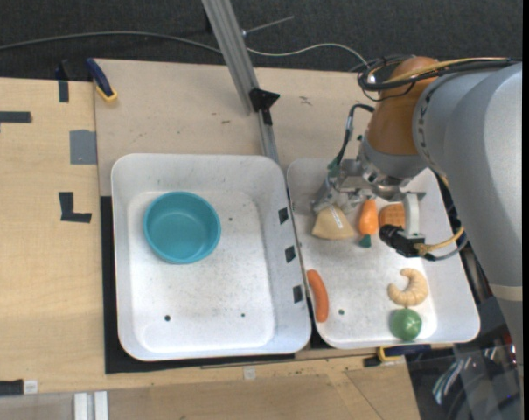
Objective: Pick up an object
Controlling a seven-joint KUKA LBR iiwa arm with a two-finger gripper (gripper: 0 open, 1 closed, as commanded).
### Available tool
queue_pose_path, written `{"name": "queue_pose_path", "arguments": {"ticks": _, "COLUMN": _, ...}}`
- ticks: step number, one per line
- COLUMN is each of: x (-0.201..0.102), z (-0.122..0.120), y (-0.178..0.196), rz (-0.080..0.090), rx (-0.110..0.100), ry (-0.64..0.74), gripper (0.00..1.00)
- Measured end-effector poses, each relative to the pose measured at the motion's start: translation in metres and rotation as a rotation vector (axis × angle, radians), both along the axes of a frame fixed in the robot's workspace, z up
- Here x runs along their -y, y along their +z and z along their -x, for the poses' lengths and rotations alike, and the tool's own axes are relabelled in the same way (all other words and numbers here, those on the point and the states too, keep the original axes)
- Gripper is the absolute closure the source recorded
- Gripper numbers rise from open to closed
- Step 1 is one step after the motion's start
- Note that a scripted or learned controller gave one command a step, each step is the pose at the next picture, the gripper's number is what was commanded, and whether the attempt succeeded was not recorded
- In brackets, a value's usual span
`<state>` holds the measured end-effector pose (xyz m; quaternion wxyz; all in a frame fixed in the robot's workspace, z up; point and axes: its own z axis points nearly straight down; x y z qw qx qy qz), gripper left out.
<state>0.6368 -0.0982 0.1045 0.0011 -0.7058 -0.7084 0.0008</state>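
You've got two bins; use the right bin (456, 322) as your landmark. Left of it, touching along the shared edge, sits the left bin (247, 322) with just a teal bowl (182, 227) in it, well away from the action, so ignore it. Inside the right bin, near its left wall, there's an orange carrot-like stick (317, 294) lying alone. Toward the bin's far end, a tan wedge-shaped piece (332, 226) is right under the gripper (338, 195), with an orange piece (368, 218) just beside it on the right. Near the bin's near-right corner you have a croissant-shaped toy (409, 287) and a green round item (406, 324) just below it. The gripper is down low over the tan wedge, at or nearly touching its top edge; the finger state isn't readable from this angle, so I can't tell you whether it's open or clamped, and I can't confirm anything is held. My read: you're at the descend/grasp step on the wedge, nothing lifted yet. Next move calls for a confirmed close around the wedge, then a straight lift. Risk is the orange piece crowding the right side, and the wedge's sloped faces may squirt out of the fingers.
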Motion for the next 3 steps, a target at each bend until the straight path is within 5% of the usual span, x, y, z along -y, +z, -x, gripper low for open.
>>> {"name": "queue_pose_path", "arguments": {"ticks": 3, "x": 0.013, "z": -0.013, "y": 0.141, "rz": 0.001, "rx": 0.006, "ry": -0.002, "gripper": 1.00}}
